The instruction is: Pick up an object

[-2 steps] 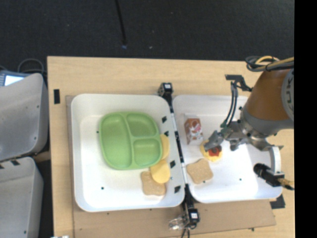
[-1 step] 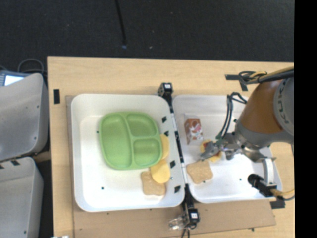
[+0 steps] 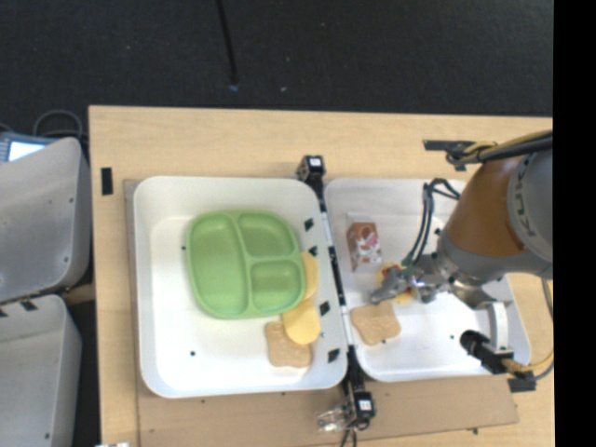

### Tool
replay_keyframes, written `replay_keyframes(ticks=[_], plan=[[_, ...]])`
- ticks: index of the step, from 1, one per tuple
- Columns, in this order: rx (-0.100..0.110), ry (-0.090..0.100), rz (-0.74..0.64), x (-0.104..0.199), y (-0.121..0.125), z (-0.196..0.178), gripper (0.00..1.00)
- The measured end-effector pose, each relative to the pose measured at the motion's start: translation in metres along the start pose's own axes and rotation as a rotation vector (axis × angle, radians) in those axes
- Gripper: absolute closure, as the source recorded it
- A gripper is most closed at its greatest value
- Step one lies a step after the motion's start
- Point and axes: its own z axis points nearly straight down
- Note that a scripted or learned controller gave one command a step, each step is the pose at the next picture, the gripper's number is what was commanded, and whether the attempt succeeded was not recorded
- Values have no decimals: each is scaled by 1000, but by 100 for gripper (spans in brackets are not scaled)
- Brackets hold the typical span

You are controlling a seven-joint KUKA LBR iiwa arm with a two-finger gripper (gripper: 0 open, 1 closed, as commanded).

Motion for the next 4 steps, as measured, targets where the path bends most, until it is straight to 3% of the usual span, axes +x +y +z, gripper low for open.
replay_keyframes(ticks=[1, 2, 3, 4], plan=[[-8, 0, 6, 0, 2, -13, 100], [-5, -2, 3, -11, -1, -68, 100], [-7, -1, -8, -3, 5, -124, 100], [-4, -1, -7, -4, 6, -153, 100]])
